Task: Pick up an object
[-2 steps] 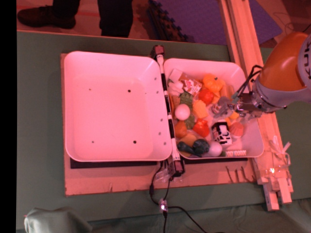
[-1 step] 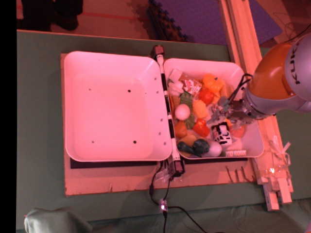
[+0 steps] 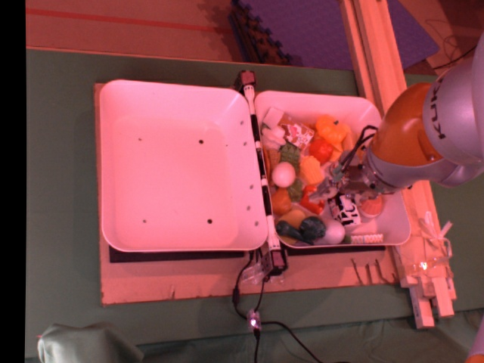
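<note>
Desk [image 3: 68,203]: left bin [image 3: 121,104] bare. My jaws [image 3: 330,188] down among clutter in right bin [image 3: 363,104]; jaw state indeterminable. Nothing lifted; pick outstanding.

You see two white bins side by side on a brown board over a green bench. The left bin [image 3: 178,165] shows a bare floor with a few dark specks. The right bin [image 3: 361,110] holds a pile of small items: a white ball [image 3: 283,175], an orange piece [image 3: 333,132], a red-and-white packet [image 3: 299,134], and a black-and-white item [image 3: 348,209]. The arm [image 3: 423,131] reaches in from the right, its gripper [image 3: 330,187] low over the pile's middle. A black strip [image 3: 260,169] runs between the bins.
</note>
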`<state>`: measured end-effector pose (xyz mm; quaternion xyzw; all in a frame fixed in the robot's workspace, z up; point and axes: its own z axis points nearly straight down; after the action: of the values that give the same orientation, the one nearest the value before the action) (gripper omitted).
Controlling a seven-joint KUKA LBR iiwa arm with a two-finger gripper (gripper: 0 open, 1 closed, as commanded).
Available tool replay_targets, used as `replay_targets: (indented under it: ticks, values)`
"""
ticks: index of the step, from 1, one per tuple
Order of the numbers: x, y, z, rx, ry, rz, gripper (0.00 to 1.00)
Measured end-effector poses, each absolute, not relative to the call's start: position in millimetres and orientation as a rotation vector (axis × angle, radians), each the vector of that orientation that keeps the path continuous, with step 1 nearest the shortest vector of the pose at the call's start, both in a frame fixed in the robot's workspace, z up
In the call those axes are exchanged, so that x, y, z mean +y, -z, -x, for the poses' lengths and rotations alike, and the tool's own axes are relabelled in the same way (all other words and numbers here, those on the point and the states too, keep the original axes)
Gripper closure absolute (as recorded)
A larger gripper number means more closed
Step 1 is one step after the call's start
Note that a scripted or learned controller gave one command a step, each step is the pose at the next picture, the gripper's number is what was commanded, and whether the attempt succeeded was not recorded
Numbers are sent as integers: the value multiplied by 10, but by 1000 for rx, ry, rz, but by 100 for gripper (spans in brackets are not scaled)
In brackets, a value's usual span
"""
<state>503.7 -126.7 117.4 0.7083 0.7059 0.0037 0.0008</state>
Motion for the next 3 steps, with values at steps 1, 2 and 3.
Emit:
replay_targets:
  ticks: [1,2,3]
  values:
    - [-1278,-1195,-5063,2209,-18,-2218,0]
    - [-1288,-1318,-5080,2199,-23,-2216,100]
    - [-1239,-1928,-5041,2213,-7,-2218,100]
